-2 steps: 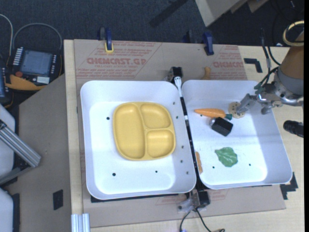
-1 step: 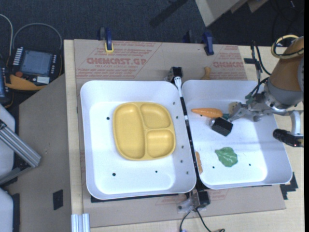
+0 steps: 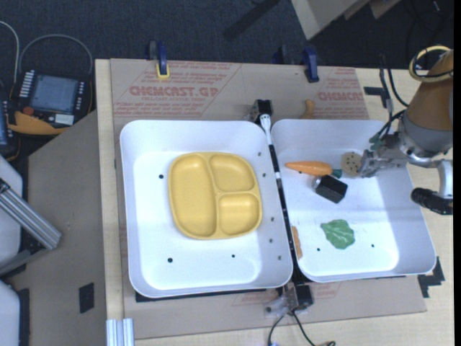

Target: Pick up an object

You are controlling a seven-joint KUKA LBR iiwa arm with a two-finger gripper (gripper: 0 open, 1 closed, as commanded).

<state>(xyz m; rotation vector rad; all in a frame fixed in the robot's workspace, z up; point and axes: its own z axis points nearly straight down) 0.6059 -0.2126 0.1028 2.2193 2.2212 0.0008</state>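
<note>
Bare floor beside green piece point(image 3: 338, 233), right bin point(image 3: 403, 262)

Bright, even overhead light — white bins point(image 3: 144, 265) nearly glare, shadows soft, focus slightly soft throughout.

A grey robot arm with a broad orange band above its wrist point(image 3: 431, 107) reaches in from the right, a yellow ring point(image 3: 430, 61) edging the band's top. Thin black cables point(image 3: 387, 96) loop alongside the grey wrist section, which narrows to a small metallic two-finger gripper point(image 3: 372, 161). A dark fitting point(image 3: 432, 199) juts beneath the wrist.
</note>
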